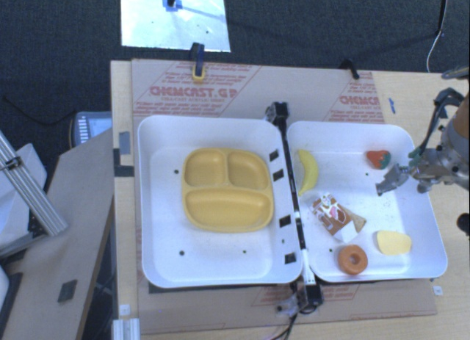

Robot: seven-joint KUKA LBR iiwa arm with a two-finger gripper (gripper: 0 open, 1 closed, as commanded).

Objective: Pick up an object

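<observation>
- i am looking down at a slant on a wooden tabletop (pixel 123 206) that carries two shallow white plastic bins side by side, resting on a sheet of printed cardboard (pixel 242 89).
- the left white bin (pixel 158 258) holds a yellow plastic tray with three compartments (pixel 226 189), lying flat near the bin's middle.
- the right white bin (pixel 422 258) holds five small objects.
- a yellow toy banana (pixel 308 170) lies near that bin's left wall, in its upper part.
- a red toy strawberry with a green top (pixel 378 158) sits near the bin's upper right corner.
- a brown and white wrapped snack piece (pixel 335 216) lies near the bin's middle, just right of the divider between the bins.
- an orange ring-shaped toy doughnut (pixel 352 259) sits near the bin's lower edge, just below the snack piece.
- a pale yellow wedge like a cheese slice (pixel 393 242) lies to the right of the doughnut, apart from it.
- the grey robot arm (pixel 449 162) reaches in from the right side of my view, over the right bin's right rim.
- the pincer (pixel 389 180) hangs just below the strawberry and above the cheese wedge, touching neither as far as i can see.
- i cannot tell how the pincer stands; nothing shows in its grip.
</observation>
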